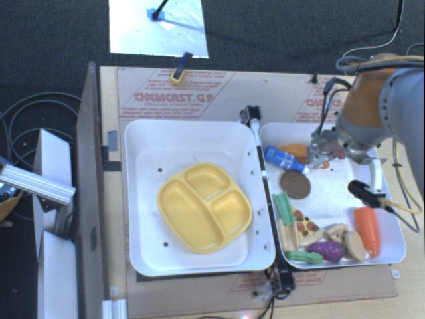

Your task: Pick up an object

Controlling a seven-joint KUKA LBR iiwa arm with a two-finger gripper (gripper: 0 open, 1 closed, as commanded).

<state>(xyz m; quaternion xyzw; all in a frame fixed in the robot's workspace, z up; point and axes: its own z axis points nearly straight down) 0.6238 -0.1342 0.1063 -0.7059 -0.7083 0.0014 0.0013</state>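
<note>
My gripper [319, 155] hangs low over the back of the right bin [332, 205], reaching in from the right. Just to its left lies an orange piece [294, 150], and a blue bottle [283, 158] lies beside that near the divider. A brown round disc [295, 185] sits a little in front of the gripper. Along the bin's front lie a pizza slice [305, 226], a green stick [283, 208], purple grapes [326, 250], a pale bread piece [355, 244] and an orange carrot [367, 229]. I see nothing held by the gripper.
The left bin [143, 178] holds a yellow divided plate [204, 206]. A black clip [251, 115] sits on the rim between the two bins. The bins rest on a cardboard sheet [199, 95], with cables and metal parts off to the left.
</note>
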